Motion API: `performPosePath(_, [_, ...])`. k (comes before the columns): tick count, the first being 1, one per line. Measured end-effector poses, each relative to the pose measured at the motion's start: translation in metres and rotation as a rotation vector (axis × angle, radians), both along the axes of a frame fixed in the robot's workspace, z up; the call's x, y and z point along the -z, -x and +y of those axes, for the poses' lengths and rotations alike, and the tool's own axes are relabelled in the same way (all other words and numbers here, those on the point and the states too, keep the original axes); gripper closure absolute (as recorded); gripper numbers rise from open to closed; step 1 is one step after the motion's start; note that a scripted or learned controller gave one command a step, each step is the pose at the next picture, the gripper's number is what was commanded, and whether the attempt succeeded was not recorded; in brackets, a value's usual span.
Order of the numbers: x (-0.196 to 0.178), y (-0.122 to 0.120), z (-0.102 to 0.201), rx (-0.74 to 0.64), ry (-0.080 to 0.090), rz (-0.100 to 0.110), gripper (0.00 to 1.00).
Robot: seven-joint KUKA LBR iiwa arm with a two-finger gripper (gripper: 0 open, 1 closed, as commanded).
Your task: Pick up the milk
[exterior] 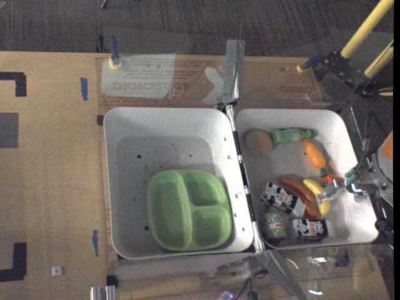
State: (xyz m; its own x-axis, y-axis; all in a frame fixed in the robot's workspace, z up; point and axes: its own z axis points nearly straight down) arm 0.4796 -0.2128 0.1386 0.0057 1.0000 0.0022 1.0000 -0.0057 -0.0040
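Observation:
Two small cow-patterned milk cartons lie in the right bin [350,136]. One milk carton [279,196] sits tilted near the bin's left wall. The other milk carton [310,229] lies by the front wall. My gripper [329,192] reaches in from the right and hangs low over a yellow banana [315,192] and a brown sausage-like piece [295,187]. It is right of the first carton and just above the second. Nothing shows held in it.
The right bin also holds a brown round item [257,142], a green bottle [292,135], an orange carrot [314,154] and a small green can [273,225]. A green divided plate [189,210] lies in the left bin [125,142].

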Motion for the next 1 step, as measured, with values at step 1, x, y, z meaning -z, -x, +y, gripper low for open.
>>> performPosePath(1, [0.0072,-0.0003,-0.004,-0.06,-0.001,0.001,0.0])
